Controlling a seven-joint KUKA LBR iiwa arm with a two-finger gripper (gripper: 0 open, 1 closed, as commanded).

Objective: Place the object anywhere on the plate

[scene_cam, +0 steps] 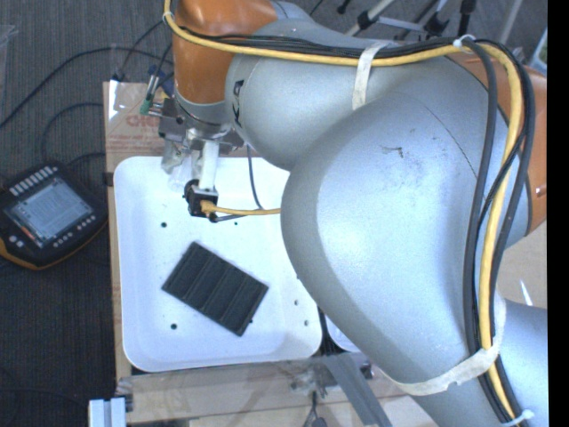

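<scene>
Grey metal crowds the right side of the scene, where the big arm (400, 238) sweeps in over the bench with yellow and black cables taped along it. Its orange band (209, 25) sits at the far left end of the arm, and below that the gripper (188, 163) hangs over the far edge of the left bin (142, 327). From where I stand I cannot tell how the gripper is set, since the wrist hides most of it. A small black part with a yellow cable hangs just below the wrist. Nearer to me, a dark ribbed rectangular plate (215, 288) lies flat on the white floor of that bin, turned at an angle, well apart from the gripper. On the floor to the left of the bench rests a control pendant (44, 213) with a pale screen.
</scene>
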